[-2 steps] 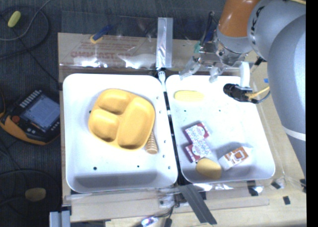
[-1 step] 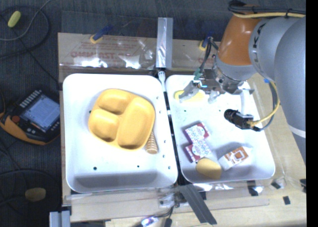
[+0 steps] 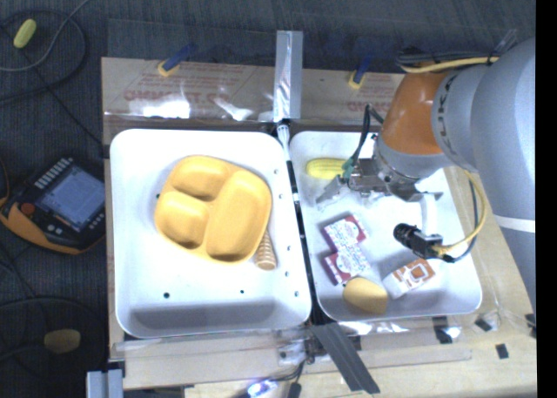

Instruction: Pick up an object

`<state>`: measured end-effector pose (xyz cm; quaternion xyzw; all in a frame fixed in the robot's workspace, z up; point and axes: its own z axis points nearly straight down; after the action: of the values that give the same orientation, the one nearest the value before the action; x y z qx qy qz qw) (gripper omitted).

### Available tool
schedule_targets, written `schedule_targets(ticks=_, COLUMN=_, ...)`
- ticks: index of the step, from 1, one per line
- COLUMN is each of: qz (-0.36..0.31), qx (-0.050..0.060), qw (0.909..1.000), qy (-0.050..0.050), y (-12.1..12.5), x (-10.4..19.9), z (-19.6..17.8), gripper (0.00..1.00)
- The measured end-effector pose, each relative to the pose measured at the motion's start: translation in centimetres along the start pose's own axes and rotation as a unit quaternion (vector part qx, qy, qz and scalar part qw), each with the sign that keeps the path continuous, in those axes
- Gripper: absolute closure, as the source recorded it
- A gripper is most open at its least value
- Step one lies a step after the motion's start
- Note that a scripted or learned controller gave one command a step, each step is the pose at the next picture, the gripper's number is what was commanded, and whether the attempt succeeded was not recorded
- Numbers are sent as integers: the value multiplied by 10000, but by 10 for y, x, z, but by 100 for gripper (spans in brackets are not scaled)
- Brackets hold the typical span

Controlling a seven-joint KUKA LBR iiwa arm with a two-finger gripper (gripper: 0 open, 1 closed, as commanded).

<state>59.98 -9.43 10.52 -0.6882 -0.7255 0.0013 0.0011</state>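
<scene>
My gripper point(image 3: 348, 191) hangs over the upper left part of the right bin point(image 3: 466, 296), its fingers apart with nothing between them. Just up and left of it lies a yellow-green oblong fruit point(image 3: 324, 167) near the bin's wall. Below the gripper lie two red-and-white packets point(image 3: 345, 244), one partly under the other. A tan rounded lump point(image 3: 365, 293) rests near the bin's front, and a small orange-and-white box point(image 3: 414, 274) sits to its right.
The left bin point(image 3: 130, 292) holds a yellow sectioned plate point(image 3: 212, 206) with a small waffle cone point(image 3: 265, 253) at its lower right edge. A raised divider point(image 3: 296, 213) separates the bins. The arm's orange band and grey body cover the right bin's upper right.
</scene>
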Motion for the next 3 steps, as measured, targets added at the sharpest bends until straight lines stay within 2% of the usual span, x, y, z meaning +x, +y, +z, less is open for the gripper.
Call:
schedule_targets(ticks=1, qz=-5, qx=-56, qw=10000, qy=-7, y=42, x=-6, z=16, gripper=0)
schedule_targets(ticks=2, qz=-22, qx=-59, qw=10000, qy=-7, y=-39, x=-5, z=15, gripper=0)
schedule_targets(ticks=3, qz=-21, qx=-82, qw=10000, qy=-2, y=-37, x=-5, z=5, gripper=100)
